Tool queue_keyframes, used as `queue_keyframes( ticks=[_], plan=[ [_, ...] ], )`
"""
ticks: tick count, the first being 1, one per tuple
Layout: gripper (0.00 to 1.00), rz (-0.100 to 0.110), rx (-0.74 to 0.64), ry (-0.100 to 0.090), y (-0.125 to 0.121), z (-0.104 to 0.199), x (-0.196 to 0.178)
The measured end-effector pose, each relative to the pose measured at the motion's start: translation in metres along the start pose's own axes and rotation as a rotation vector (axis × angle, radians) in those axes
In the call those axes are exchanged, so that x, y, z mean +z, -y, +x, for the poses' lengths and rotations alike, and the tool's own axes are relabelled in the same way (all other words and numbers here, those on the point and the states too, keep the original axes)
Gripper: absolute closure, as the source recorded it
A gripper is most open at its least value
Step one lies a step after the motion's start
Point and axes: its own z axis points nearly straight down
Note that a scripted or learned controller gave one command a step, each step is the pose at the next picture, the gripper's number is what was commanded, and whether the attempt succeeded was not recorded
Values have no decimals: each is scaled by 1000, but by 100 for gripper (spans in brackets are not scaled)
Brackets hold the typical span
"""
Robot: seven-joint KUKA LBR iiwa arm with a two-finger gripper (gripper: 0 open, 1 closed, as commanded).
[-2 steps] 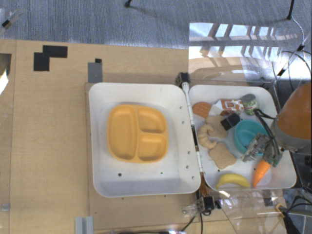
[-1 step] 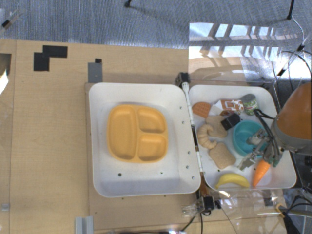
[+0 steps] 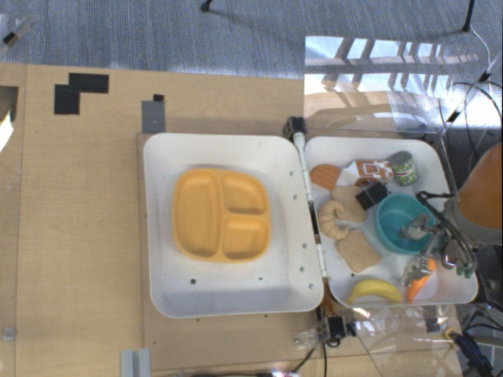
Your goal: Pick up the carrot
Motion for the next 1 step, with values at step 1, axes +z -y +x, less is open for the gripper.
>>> queue_keyframes(
  ticks=[1],
  plan=[
    [0,-3,-494,-2,-3,2,-4]
  ],
)
